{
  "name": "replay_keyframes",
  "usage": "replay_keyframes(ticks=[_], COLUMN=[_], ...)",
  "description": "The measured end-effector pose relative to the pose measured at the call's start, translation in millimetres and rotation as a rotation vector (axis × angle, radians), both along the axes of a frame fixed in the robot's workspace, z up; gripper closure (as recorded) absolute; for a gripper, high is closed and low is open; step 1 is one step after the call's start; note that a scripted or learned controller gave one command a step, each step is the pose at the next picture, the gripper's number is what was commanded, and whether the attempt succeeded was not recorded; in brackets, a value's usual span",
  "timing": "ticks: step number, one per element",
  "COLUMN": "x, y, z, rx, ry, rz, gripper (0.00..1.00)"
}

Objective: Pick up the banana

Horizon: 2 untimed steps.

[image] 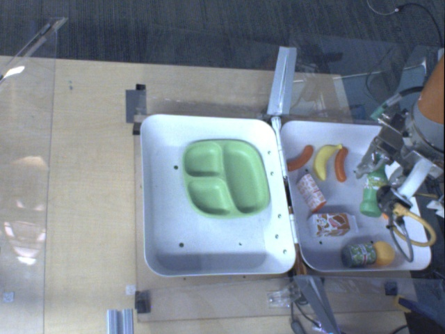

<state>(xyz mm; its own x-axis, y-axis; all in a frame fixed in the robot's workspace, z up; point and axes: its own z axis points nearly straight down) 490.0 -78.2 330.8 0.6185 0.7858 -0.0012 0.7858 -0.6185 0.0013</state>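
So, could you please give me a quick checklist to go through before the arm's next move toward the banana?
1. Banana in view in the right bin: ok.
2. Banana top unobstructed: ok.
3. Room beside it: not ok; one sausage touches its right side, another sausage lies close on its left.
4. Gripper above the banana: not ok; it sits to the right, near the green bottle.
5. Finger opening: cannot tell.
6. Banana already held: not ok.

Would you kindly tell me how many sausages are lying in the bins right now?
2. One sausage lies left of the banana, the other sausage right of it, both in the right bin. The arm could hide more.
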Motion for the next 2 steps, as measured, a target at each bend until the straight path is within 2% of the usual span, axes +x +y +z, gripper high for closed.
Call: replay_keyframes(ticks=[1, 2], x=[-1.2, -2.2], y=[-48.5, -101.9], z=[-59.7, 77.2], rx=[0.001, -0.001], ry=[0.003, -0.006], rz=[0.005, 0.179], gripper=[1.0, 1.0])
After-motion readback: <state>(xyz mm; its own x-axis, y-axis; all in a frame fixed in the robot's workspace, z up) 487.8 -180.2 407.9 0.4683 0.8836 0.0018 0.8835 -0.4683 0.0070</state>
